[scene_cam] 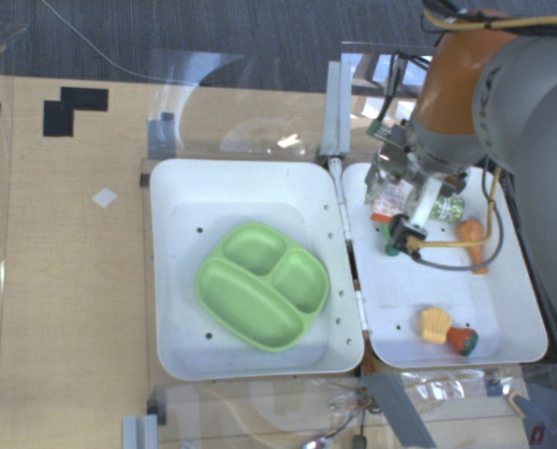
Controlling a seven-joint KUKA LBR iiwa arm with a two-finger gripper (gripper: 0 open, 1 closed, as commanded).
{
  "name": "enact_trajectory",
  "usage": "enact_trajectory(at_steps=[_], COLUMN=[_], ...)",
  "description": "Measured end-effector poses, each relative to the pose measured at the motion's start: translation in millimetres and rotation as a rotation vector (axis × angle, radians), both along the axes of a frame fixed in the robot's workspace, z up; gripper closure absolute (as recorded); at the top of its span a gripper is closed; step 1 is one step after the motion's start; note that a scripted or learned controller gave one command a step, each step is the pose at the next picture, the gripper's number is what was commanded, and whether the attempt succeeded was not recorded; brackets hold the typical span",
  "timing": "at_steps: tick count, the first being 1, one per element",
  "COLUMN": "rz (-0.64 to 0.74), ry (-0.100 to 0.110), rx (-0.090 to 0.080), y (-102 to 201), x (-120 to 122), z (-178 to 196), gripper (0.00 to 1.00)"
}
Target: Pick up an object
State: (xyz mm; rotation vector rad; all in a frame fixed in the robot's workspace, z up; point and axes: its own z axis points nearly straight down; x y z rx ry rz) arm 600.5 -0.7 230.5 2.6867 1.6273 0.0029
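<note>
Packet (388, 201), white and red, sat at 11 o'clock in right bin (503, 344), just under claw (393, 180). Claw opening: couldn't tell, wrist blocked it. Looked like approach step. Next move needed a centred close on packet, clear of orange toy (471, 232).

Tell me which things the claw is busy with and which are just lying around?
In the job:
the claw
the red-and-white packet right by it

Just lying about:
green plate in the left bin
yellow toy, red toy and orange toy in the right bin
</note>
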Motion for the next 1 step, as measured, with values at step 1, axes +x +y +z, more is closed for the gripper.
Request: enact_trajectory(at_steps=[1], rz=[0.121], ry=[0.001], rx=[-0.001], y=[-50.8], x=[-27.1], z=[-25.4], gripper=[1.00])
